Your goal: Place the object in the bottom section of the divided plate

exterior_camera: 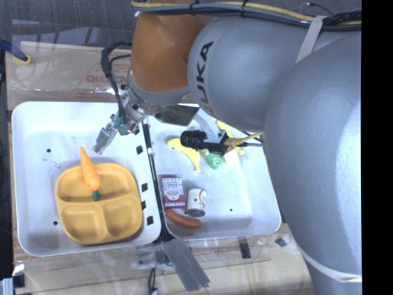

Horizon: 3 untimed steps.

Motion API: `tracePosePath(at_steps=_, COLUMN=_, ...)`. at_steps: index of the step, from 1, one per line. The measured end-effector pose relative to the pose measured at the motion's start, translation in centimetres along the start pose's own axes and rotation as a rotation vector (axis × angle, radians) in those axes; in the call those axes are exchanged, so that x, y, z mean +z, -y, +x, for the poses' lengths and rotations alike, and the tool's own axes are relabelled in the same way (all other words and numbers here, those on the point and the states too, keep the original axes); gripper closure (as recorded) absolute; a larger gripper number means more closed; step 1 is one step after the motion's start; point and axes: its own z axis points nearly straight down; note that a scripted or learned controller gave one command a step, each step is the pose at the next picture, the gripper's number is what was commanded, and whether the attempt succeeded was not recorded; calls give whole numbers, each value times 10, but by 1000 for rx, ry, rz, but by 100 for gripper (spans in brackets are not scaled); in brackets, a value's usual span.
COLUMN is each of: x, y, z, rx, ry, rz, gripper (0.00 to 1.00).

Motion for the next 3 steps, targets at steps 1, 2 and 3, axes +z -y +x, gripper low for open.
tracePosePath(at_steps=1, x=-149, y=10, z=-5, rx=-361, ry=4, rz=-3, gripper=0)
tracePosePath(at_steps=2, x=-160, y=8, z=-3, rx=-369, ry=6, rz=-4, gripper=100)
tracePosePath(at_steps=3, x=-20, y=40, z=90, rx=-487, ry=-1, rz=2, gripper=100)
